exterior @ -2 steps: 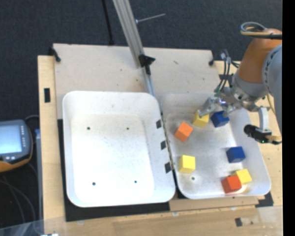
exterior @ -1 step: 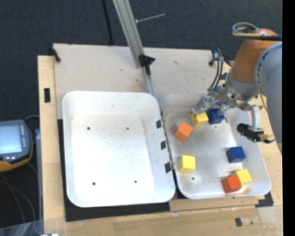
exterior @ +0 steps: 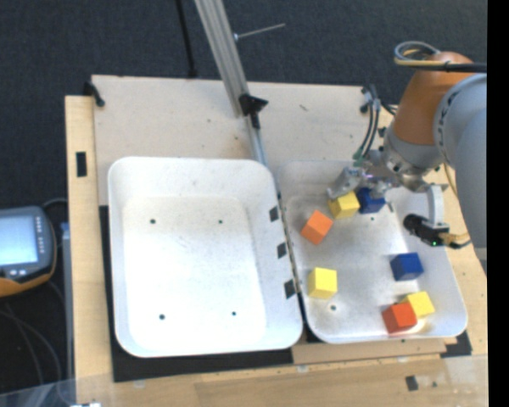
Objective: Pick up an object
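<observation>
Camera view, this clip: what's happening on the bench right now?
The grey KUKA arm reaches into the right white bin, its gripper low over a small yellow cube and a small blue cube at the bin's far side. Orange, yellow, blue and red cubes lie loose around that bin. Nothing is visibly lifted yet.

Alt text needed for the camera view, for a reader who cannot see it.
A grey and orange arm reaches from the right, its gripper low over a yellow cube and blue cube at the right bin's far end. Five more cubes lie there; beside it is the left bin.
</observation>
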Controlling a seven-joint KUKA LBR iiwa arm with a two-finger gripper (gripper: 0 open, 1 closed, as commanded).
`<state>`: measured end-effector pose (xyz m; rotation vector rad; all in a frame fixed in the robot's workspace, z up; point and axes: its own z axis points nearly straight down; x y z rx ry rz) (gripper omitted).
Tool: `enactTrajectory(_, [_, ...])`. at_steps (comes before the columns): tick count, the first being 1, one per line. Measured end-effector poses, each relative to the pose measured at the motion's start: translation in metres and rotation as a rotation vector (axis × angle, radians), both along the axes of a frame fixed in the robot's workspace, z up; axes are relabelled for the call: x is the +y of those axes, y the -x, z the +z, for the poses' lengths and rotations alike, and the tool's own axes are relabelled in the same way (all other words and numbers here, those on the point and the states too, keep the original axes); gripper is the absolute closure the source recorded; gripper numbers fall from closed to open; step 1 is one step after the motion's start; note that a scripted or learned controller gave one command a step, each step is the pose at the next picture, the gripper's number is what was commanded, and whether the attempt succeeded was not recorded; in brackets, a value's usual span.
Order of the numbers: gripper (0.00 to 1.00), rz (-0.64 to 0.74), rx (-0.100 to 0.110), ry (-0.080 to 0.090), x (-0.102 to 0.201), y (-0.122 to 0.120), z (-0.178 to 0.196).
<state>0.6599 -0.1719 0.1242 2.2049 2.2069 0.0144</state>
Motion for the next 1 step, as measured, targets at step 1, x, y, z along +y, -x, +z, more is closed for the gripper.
enactTrajectory(1, [0.0, 0.0, 0.007, -0.004, 0.0115, 0.0013, -0.0087])
